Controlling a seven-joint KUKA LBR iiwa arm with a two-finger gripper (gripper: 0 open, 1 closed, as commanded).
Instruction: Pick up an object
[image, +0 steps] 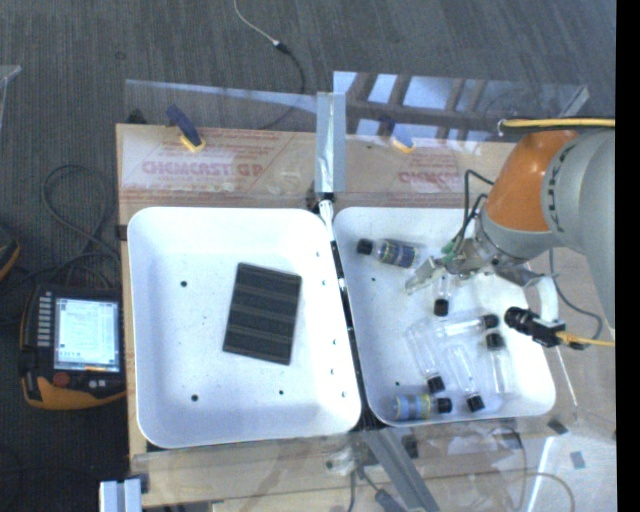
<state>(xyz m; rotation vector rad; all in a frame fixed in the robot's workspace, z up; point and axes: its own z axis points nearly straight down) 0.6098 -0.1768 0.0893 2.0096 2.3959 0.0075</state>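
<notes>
The right bin holds several small clear vials with black caps. One dark blue-labelled vial lies near its back left corner, and another blue-labelled vial rests at the front wall. A small vial stands just under my gripper, which hangs low over the back half of this bin. The grey arm with its orange band reaches in from the right. A black ribbed rectangular pad lies flat in the middle of the left bin.
More clear vials lie clustered in the front right part of the right bin. A black connector with a yellow cable juts from the arm over the bin's right wall. A teach pendant sits on the floor to the left.
</notes>
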